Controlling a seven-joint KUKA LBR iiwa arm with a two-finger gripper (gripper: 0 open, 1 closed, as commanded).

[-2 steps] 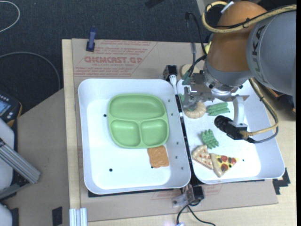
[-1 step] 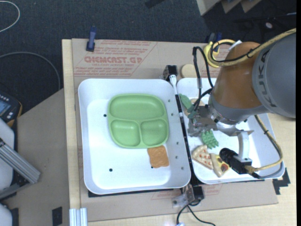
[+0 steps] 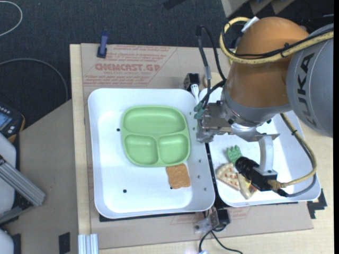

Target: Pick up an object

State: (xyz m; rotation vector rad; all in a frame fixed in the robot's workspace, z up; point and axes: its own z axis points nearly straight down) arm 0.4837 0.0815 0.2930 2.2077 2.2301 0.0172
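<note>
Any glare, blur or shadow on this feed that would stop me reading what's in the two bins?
Camera view: the left bin is evenly lit, its white slightly washed out, the green plate crisp; the orange band, nearer the lens, looks soft; the right bin sits partly in the arm's shade, yet the waffle-like piece reads clearly.

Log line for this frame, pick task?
arm: over right bin | left bin: green divided plate, brown toast | right bin: small green piece, waffle wedge

In the left bin (image 3: 106,157), green tray (image 3: 156,135) and perhaps toast (image 3: 179,176).
</note>
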